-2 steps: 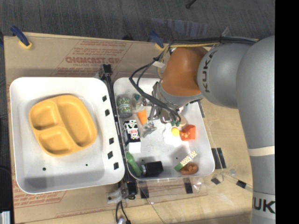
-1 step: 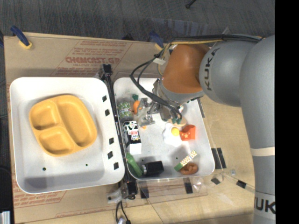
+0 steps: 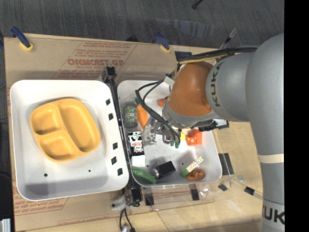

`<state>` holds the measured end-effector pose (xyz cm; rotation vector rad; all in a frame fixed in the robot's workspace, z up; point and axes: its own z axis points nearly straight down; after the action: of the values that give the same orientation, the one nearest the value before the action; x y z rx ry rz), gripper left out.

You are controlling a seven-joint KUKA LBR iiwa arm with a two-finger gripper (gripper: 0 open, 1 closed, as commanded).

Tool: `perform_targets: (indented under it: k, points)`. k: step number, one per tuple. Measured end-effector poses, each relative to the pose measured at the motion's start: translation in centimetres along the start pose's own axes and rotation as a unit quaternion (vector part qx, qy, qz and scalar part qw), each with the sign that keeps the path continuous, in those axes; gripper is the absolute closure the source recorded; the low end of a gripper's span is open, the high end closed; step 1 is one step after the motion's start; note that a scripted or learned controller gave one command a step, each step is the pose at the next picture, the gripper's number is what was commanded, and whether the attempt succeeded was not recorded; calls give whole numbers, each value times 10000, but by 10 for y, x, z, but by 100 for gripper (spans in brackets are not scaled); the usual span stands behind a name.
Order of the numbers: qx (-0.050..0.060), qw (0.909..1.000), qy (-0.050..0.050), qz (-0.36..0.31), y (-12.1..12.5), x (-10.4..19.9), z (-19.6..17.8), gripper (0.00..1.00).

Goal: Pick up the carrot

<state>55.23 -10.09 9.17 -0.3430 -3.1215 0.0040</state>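
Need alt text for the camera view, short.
The grey arm's gripper hangs low over the right bin, next to the orange carrot. That bin also holds a green item, a black block and a red piece. The left bin holds a yellow divided tray.

light: even, bright overhead | shadows: soft, under arm | glare: none | focus: slightly soft

One fixed camera looks down at a slant on the table (image 3: pixel 87 52), both white bins (image 3: pixel 19 144) mid-frame, the arm (image 3: pixel 251 91) crowding the right.
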Motion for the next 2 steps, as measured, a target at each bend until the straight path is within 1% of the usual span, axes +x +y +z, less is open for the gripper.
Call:
perform_targets:
  k: [1,2]
  points:
    - [-8,9959,6,-905,45,28,-52,100]
    - [7,9580,-182,-2860,-2,5,-23,100]
